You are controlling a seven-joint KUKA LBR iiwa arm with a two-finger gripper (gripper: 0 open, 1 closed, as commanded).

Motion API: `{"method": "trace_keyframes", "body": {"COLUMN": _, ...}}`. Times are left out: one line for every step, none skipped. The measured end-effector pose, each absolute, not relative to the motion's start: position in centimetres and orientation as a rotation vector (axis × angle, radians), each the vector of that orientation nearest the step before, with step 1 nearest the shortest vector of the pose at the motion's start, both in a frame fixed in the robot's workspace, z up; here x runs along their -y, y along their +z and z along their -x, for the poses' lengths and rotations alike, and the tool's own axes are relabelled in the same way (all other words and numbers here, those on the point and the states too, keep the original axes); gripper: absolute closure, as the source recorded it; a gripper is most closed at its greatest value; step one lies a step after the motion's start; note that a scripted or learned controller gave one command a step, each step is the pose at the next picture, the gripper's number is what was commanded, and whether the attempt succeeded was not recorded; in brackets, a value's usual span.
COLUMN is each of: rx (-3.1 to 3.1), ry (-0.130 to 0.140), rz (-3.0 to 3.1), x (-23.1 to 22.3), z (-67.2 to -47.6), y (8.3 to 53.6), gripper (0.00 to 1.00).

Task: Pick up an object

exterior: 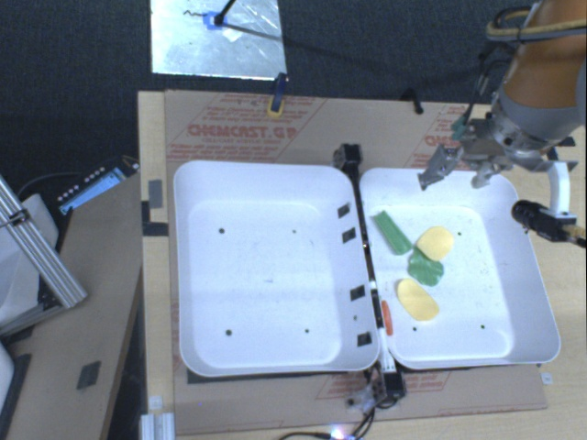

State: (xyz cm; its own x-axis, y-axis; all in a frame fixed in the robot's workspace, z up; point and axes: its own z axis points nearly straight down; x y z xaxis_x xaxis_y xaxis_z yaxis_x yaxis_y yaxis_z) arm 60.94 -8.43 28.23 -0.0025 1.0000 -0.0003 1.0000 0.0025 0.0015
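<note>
Nearest the camera, at the front edge of the bench, a small black clamp (389,385) with wires sits where the two white bins meet. Just above it the left bin (197,337) shows only its bare floor with a few dark dots. A thin orange-red sliver (387,317) lies in the right bin (523,328), right against the divider near that bin's front left corner.

Beside it, a little toward the middle of the right bin, rests a yellow oval piece (418,301). Touching its far side is a dark green lump (426,269), and touching that in turn is a second yellow piece (436,242) (paler, rounder). A long green strip (393,232) lies tilted just left of these, nearer the divider, its far end pointing toward the bin's back left corner.

Over the back edge of the right bin hangs the gripper (457,172), its two grey fingers (436,169) spread apart with nothing between them. It sits well apart from the cluster of objects, above the orange-banded arm (548,53) reaching in from the right.

Farther back, a shiny foil sheet (218,24) lies on the dark floor.
</note>
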Motion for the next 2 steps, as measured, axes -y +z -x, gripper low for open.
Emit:
{"method": "trace_keyframes", "body": {"rx": -2.225, "ry": 0.005, "rz": -2.213, "x": 8.4, "z": -61.0, "y": 29.3, "gripper": 1.00}}
{"method": "trace_keyframes", "body": {"rx": -2.222, "ry": 0.011, "rz": -2.208, "x": 9.8, "z": -67.2, "y": 33.9, "gripper": 1.00}}
